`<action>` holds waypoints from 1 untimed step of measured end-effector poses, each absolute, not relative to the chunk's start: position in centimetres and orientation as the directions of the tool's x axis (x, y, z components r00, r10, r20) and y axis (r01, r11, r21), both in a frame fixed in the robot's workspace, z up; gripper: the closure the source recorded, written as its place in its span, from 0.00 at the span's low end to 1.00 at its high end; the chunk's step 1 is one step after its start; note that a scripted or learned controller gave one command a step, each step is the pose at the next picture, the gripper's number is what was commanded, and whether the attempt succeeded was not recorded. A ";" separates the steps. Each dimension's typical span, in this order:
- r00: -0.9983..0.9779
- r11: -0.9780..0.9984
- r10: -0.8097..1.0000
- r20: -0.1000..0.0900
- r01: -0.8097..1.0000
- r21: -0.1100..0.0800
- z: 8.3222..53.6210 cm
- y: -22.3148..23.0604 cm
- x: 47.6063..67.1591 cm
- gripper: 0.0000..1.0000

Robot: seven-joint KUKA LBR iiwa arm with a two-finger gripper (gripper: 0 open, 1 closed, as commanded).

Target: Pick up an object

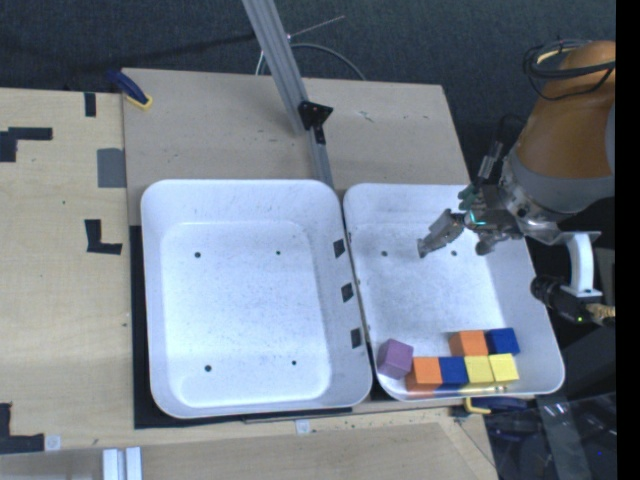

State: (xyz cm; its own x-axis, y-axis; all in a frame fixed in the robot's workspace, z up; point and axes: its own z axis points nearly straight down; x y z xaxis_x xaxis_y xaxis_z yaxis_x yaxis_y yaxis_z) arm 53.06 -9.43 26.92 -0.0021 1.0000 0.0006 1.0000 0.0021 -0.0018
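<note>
The arm (565,128) comes in from the right and bends down over the right bin (400,208), its orange band topmost and the grey wrist below it. The gripper (440,236) hangs above the far half of that bin, slanting down to the left, and nothing sits between its fingers. Whether those fingers are spread or together cannot be told from this angle.

No writing or labels can be read anywhere.

Going near to far: the blocks crowd the right bin's near edge. A purple block (397,356) lies closest to the divide between the bins. Just right of it runs a near row of orange block (427,370), blue block (453,370) and two yellow blocks (491,369), touching one another. Behind them sit a second orange block (467,344) and a second blue block (501,341), side by side. All are well apart from the gripper. The left bin (160,208) lies alongside, its floor showing only small dark dots. Beyond the bins a grey pole (275,43) slants across the bench (400,128).
</note>
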 end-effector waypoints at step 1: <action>-0.003 0.003 1.000 0.002 1.000 -0.010 18.7 -5.8 51.6 0.00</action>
